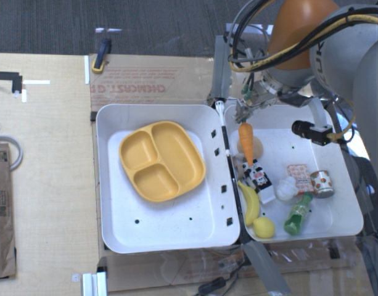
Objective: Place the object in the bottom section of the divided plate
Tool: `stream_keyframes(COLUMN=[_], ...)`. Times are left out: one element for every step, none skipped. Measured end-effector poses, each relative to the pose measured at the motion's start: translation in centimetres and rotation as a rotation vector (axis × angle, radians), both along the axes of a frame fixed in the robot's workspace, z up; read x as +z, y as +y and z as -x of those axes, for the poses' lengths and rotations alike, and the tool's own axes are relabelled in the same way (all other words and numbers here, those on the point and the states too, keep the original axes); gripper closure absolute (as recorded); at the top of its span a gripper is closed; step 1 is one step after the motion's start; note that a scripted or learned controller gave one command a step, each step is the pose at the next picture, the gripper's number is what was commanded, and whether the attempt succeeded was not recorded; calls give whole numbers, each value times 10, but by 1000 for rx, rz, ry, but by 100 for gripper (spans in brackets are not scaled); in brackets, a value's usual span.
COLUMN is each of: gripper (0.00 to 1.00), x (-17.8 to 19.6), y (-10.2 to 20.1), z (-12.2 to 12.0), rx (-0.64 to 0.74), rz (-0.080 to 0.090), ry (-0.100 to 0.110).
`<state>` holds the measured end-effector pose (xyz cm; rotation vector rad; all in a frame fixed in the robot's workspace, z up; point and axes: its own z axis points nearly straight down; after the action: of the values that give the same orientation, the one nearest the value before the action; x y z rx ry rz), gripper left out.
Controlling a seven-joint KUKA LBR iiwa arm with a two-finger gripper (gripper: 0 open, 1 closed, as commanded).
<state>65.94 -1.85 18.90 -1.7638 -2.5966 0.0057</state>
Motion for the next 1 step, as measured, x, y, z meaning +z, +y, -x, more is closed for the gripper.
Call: stream_keyframes(gripper=[0], x=[0], y=[0], z=[0], rx=[0], rz=[0], ry=[-1])
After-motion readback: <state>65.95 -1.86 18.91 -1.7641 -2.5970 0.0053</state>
